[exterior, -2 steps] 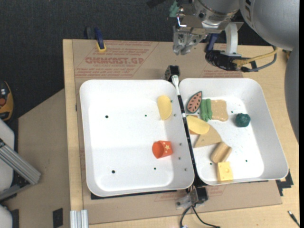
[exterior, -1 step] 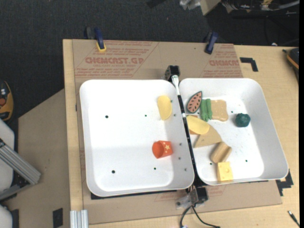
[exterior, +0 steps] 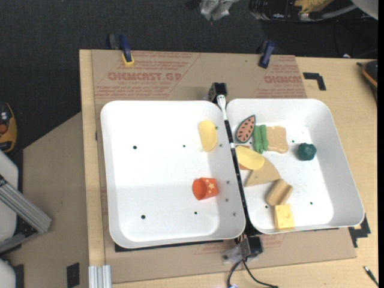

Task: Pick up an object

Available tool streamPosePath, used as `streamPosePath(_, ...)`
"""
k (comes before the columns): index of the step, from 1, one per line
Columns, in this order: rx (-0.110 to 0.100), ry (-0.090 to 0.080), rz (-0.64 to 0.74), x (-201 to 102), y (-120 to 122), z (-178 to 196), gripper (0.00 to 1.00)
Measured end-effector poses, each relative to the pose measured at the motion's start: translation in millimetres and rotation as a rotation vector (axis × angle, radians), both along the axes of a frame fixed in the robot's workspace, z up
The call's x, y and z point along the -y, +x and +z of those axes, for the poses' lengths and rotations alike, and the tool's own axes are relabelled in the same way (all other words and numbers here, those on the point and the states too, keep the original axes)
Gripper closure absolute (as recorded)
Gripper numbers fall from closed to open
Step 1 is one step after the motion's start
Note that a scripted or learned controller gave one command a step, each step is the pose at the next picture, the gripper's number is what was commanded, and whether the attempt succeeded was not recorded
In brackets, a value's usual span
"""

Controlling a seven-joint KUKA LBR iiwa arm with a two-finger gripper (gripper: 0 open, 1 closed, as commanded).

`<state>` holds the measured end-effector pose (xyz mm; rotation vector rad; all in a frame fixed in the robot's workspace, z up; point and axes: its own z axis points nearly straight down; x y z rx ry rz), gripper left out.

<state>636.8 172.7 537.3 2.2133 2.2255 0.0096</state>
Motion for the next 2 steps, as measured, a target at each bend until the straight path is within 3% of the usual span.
streamPosePath(1,-0.01,-0.001,0.001,-55,-44,-2,1.0)
streamPosePath(2,-0.008,-0.003,-0.011,5,-65,-1,1.0)
